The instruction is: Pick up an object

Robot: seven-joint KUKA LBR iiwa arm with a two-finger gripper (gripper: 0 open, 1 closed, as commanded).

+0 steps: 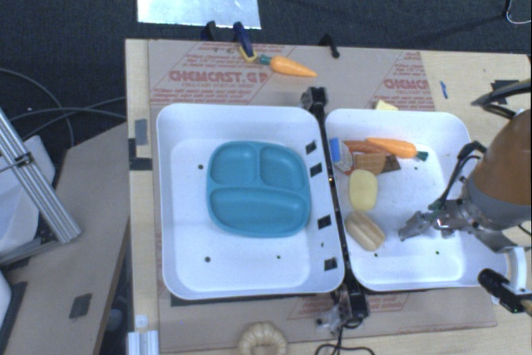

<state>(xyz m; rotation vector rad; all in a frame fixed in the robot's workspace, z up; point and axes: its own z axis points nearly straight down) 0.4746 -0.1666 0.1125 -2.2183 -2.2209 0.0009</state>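
In the right bin [432, 270] lie an orange carrot [392, 147], a brown block [371, 164], a pale yellow oval piece [363, 189] and a tan bread roll [365, 230], all along its left side. A small blue piece [335, 152] sits at the bin's left wall. My gripper [413, 226] hangs low over the bin floor, right of the bread roll and apart from it. Its fingers [409, 230] point left with nothing visible between them.
The left bin [187, 204] holds a blue divided plate [257, 188]. Another carrot [289, 67] lies on the cardboard behind the bins, and a tan ring [263, 339] sits at the front edge. A yellow bit [385, 106] rests behind the right bin.
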